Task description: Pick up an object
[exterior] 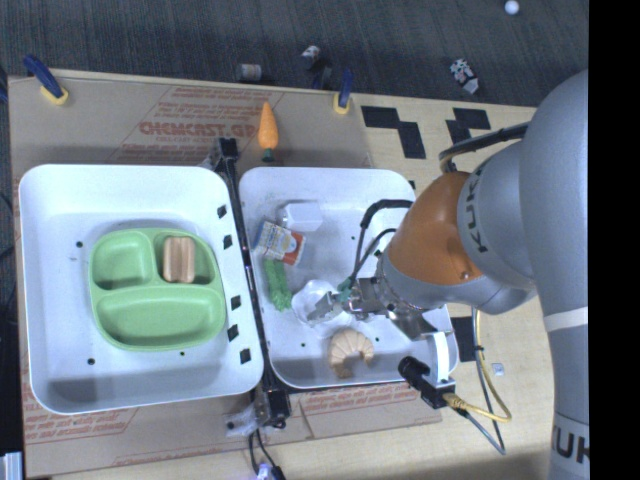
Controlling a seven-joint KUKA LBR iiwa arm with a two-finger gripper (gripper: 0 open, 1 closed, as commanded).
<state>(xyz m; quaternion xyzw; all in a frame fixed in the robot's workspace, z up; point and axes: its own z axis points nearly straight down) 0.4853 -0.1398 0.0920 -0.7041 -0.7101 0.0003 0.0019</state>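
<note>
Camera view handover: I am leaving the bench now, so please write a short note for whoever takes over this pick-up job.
Gripper: low in the right white bin, over a clear crumpled plastic item; whether it grips anything cannot be told.
Right bin also holds a tan croissant-shaped pastry toy, a green leafy toy, an orange-and-white packet and a white block.
Left white bin: green divided plate carrying a tan bread-like piece.
Done: arm positioned in the right bin.
Left: confirm a grasp and lift one object.
</note>
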